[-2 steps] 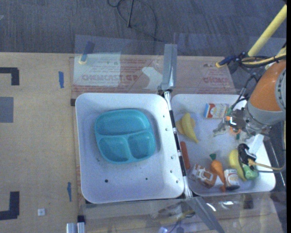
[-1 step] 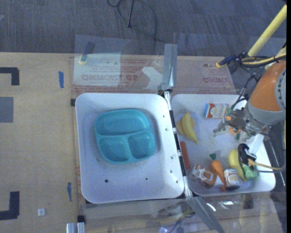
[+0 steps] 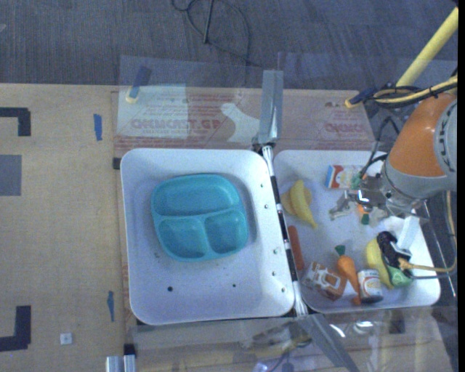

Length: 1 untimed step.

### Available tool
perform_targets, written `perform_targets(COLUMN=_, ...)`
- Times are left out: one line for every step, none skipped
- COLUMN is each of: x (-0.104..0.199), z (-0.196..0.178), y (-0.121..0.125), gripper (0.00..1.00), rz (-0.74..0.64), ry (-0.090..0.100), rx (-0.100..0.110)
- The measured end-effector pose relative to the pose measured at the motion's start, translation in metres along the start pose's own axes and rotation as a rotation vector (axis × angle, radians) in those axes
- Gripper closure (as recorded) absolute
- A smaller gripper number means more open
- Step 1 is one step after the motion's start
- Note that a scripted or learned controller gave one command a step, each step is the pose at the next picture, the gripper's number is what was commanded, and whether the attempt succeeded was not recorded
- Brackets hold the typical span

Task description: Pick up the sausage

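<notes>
Sausage [image 3: 294,247] (right bin's left wall) well apart from tool [image 3: 361,205]

Clearly a robotics lab: taped cardboard bench [image 3: 58,218], two white bins [image 3: 138,290] holding toy food, loose cables [image 3: 211,22] on grey carpet at twelve o'clock.

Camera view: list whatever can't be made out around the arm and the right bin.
- Gripper: too small and blurred to tell its state.
- Right bin: far side covered by the arm.
- Small items beside the gripper: too blurred to identify.
- Sausage: lies along the bin's left wall, ends indistinct.
</notes>
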<state>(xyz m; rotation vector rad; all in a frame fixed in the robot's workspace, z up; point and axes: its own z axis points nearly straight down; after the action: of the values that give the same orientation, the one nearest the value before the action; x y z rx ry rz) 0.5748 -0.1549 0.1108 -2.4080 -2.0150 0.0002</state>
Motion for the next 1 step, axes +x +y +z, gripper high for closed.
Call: perform_targets(x=0.0148, z=0.0238, y=0.0653, gripper=0.00, rz=0.223, ry=-0.002, rx=-0.004)
